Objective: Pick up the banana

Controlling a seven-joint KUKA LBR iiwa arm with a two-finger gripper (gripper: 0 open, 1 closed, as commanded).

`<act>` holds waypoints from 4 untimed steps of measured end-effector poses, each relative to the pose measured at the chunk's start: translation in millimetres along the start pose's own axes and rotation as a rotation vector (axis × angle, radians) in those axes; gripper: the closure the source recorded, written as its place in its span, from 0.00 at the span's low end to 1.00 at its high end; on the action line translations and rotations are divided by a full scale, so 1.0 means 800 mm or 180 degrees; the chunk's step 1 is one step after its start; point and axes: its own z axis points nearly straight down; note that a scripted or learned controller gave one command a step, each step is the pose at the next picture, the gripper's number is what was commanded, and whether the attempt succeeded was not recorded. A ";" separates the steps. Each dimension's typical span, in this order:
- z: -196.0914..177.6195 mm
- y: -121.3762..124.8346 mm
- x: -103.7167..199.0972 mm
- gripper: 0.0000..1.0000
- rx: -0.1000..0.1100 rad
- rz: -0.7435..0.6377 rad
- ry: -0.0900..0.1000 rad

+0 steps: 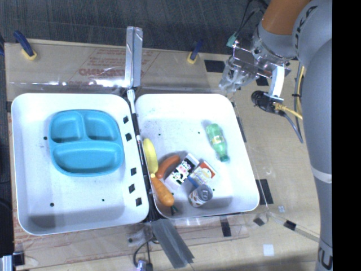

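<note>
Banana [149, 156]: lying in right bin [186, 109], against its left wall, just beside hot dog [168, 165] and carrot [162, 192].
Gripper [232, 83]: hanging above bench beyond right bin's far right corner, well apart from banana; finger state impossible to tell.
Left bin [28, 151]: holding blue tray [86, 141].

Grey arm [316, 66], orange band, black and yellow cables.

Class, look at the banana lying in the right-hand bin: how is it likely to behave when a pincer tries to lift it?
The banana looks smooth and curved, so it may slip or pivot between narrow fingers. It lies against the right bin's left wall, next to a hotdog and a carrot, so a grasp may nudge those. It is probably light and stiff.
</note>
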 end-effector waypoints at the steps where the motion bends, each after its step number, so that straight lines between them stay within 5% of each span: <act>1: -0.012 0.000 0.003 1.00 0.0003 -0.0027 -0.0002; 2: -0.013 0.006 -0.003 1.00 0.0000 0.1895 -0.0001; 3: 0.013 -0.024 0.047 1.00 0.0018 0.1908 -0.0008; 4: -0.009 -0.062 0.031 1.00 0.0019 0.1241 -0.0007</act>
